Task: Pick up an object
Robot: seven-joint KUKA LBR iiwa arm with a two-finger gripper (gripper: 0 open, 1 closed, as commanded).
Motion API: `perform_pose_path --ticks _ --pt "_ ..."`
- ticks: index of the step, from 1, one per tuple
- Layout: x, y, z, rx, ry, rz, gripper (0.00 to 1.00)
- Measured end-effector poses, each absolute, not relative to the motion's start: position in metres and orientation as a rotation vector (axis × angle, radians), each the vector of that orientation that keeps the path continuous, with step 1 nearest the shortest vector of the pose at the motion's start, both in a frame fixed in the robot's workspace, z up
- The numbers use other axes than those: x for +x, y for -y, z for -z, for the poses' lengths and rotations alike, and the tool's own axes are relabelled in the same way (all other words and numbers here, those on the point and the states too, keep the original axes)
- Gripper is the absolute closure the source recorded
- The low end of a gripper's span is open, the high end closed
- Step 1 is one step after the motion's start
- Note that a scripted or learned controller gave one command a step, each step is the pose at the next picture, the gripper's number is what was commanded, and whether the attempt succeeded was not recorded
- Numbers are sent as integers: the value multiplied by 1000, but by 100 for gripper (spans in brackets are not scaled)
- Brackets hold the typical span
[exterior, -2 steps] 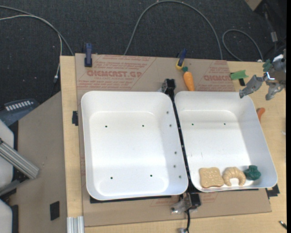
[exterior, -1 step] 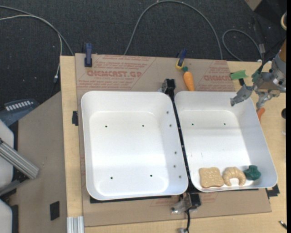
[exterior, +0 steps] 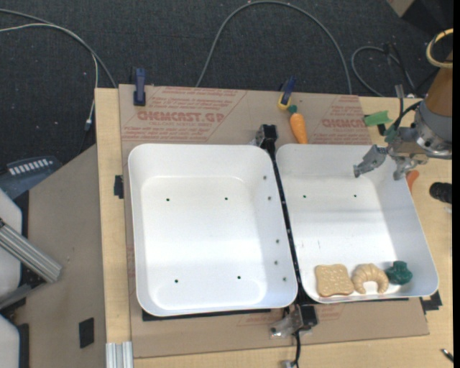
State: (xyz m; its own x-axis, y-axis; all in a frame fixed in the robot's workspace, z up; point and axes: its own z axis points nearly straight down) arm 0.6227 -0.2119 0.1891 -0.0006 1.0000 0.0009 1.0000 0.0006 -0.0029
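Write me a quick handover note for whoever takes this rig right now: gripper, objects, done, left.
Gripper: over the right bin's far right corner, fingers spread, nothing between them.
Objects: cracker, croissant and green toy in a row along the right bin's near edge. Carrot lies outside the bins, on the board behind them.
Done: nothing picked yet.
Left: choose one, descend, grasp, lift.

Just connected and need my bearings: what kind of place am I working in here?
Probably a robotics lab test bench, not a home or kitchen. Two white bins sit clamped on a cardboard-covered bench, loose cables run over dark carpet, and toy food lies in the right bin.
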Motion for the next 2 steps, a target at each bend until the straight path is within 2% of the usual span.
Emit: perform_pose_path --ticks 1,2 --pt "627 219 -142 -2219 2219 -3 0" --pt "628 219 -156 -2222 2224 2 100"
